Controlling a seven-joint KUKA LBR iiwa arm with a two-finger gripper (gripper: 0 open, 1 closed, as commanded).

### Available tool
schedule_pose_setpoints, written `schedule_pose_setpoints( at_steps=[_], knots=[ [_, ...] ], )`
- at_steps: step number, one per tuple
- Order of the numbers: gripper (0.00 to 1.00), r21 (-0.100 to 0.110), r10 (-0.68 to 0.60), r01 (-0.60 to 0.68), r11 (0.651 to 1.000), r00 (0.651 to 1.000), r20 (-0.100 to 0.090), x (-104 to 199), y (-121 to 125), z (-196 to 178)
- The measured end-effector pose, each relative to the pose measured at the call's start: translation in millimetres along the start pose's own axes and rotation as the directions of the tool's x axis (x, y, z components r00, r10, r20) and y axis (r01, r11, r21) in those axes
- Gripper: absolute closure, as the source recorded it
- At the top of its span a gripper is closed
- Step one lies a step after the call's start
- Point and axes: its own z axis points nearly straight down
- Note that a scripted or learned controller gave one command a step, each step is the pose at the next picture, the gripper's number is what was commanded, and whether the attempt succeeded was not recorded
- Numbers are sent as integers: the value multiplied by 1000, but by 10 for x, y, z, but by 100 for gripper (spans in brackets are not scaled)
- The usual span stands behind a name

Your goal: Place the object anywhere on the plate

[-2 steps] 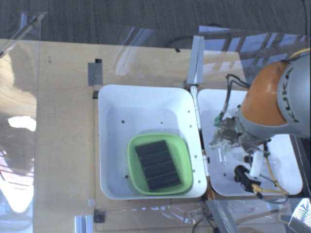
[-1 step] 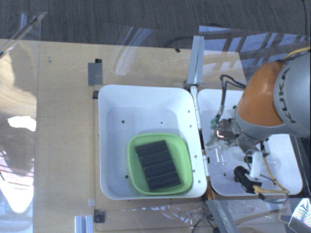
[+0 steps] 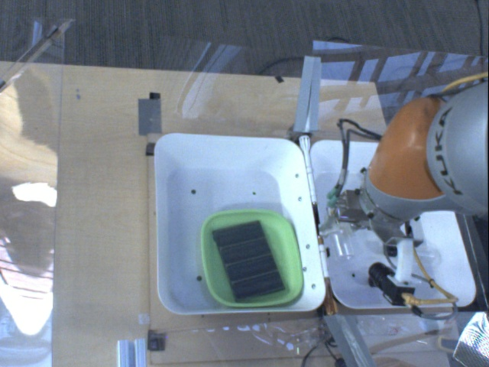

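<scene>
The left bin [image 3: 229, 220] holds a green plate [image 3: 250, 258], square with rounded corners, set toward the bin's near right corner and close to its right wall. A dark ridged block [image 3: 247, 260], the object, lies flat on the plate, its long side slanted a little, covering most of the plate's middle and leaving green rim visible all round. The rest of that bin's floor is bare white apart from a few small dark specks. The right bin [image 3: 451, 258] sits just beside the left one, their walls nearly touching, with a grey metal bar [image 3: 309, 98] standing at the far end of the seam between them. The arm [image 3: 428, 155] hangs over the right bin, its orange band and grey casing hiding much of that bin's floor. The gripper [image 3: 359, 232] is low over the right bin's left part, just across the dividing walls from the plate; how far its fingers are parted cannot be told, since the wrist covers them, and nothing can be seen held. A black fitting [image 3: 386, 280] with a yellow cable [image 3: 428, 300] trails near the bin's near edge. The bins rest on a wooden bench [image 3: 92, 205].
</scene>
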Motion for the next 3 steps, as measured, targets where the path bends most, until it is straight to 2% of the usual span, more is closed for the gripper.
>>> schedule_pose_setpoints(
  at_steps=[1,2,3],
  knots=[
    [100,1,-79,79,997,997,0,304,-24,2],
    [100,2,-287,287,958,958,-1,489,-44,6],
    [100,-2,-447,447,894,894,0,1259,125,-4]
  ],
)
